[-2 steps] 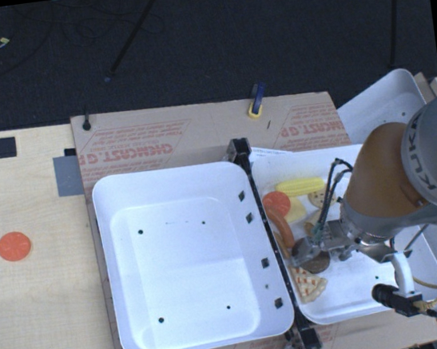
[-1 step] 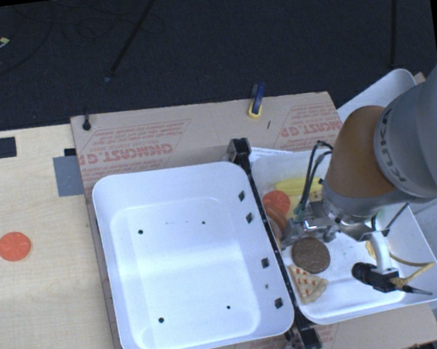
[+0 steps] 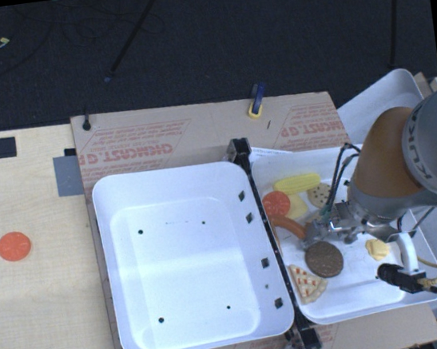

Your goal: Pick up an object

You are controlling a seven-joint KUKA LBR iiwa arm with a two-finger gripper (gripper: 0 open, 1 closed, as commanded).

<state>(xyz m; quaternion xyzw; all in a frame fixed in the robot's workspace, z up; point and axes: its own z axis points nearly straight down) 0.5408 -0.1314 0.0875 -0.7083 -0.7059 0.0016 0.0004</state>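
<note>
i'm looking down on the bench [image 3: 45, 315] and its cardboard sheet [image 3: 197, 136], taped down under both bins. the left bin [image 3: 191, 327] sits on my left, a broad white tray. the right bin [image 3: 358, 307] sits hard against it, joined by a black clamp strip [image 3: 260, 228] along the shared edge. the arm [image 3: 403, 164] comes in from the right, its orange band and grey body hanging over the right bin's far side. the gripper [image 3: 329, 227] is low in the right bin, down among the toy food. i cannot tell how it is set, the wrist hides too much. right beneath it lies a brown round disc [image 3: 324, 260], looking like it touches the gripper's tip, but i can't see it held. a pizza slice [image 3: 306, 282] lies just beside the disc, toward me. a yellow corn cob [image 3: 297, 184] lies at the far side, with a red tomato [image 3: 277, 203] near it and an orange sausage [image 3: 289, 227] between tomato and gripper. a small yellow piece [image 3: 378, 249] sits under the arm. an orange disc [image 3: 14, 247] rests out on the bench, well apart from the bins.
</note>
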